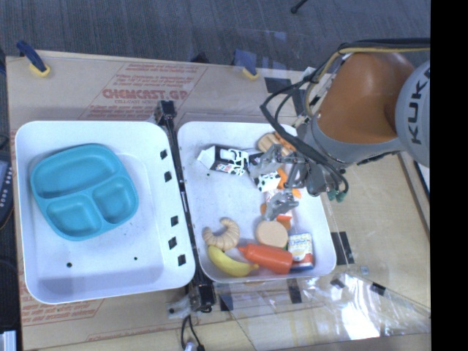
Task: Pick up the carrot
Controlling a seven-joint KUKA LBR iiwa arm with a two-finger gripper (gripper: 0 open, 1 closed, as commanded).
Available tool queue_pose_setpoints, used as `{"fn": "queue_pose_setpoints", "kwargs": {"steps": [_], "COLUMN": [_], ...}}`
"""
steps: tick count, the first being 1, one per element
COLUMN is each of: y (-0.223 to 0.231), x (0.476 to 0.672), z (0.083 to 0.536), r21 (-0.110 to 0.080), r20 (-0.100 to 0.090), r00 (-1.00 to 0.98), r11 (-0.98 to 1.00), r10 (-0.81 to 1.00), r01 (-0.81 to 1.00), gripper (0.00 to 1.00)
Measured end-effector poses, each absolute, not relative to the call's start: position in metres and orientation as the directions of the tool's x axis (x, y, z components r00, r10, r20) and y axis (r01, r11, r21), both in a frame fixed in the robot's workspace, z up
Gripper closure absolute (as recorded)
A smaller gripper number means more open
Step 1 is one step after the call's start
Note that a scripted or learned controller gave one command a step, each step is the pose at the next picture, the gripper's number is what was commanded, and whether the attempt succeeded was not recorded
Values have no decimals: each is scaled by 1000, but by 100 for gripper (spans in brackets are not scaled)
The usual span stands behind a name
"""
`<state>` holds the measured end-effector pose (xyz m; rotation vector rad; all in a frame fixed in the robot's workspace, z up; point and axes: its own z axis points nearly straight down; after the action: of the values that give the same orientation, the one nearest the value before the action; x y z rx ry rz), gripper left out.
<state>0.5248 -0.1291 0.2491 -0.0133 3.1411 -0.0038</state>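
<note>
Glossy plastic carrot (268,257), smooth white bins (44,284), seemingly matt blue tray (82,189)

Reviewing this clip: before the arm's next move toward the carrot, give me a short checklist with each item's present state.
1. Orange carrot located: ok, it lies at the near edge of the right white bin.
2. Two-finger gripper over the carrot: not ok, it sits farther back in the bin, above the round tan food piece.
3. Finger opening: cannot tell.
4. Carrot free of neighbours: not ok, the yellow banana and a small labelled carton lie against it.
5. Carrot held: not ok, it lies in the bin.
</note>
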Motion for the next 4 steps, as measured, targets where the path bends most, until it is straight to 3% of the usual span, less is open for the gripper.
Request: {"fn": "queue_pose_setpoints", "kwargs": {"steps": [1,2,3,4], "y": [-170,-189,-185,-185], "x": [570,491,496,496], "z": [94,92,103,103], "r21": [6,0,-2,-2], "r20": [5,0,-6,-6], "r00": [-913,-895,-889,-889], "r11": [913,895,889,889], "r10": [-408,-447,-458,-459], "r01": [-408,-447,-458,-459], "gripper": [0,0,100,0]}}
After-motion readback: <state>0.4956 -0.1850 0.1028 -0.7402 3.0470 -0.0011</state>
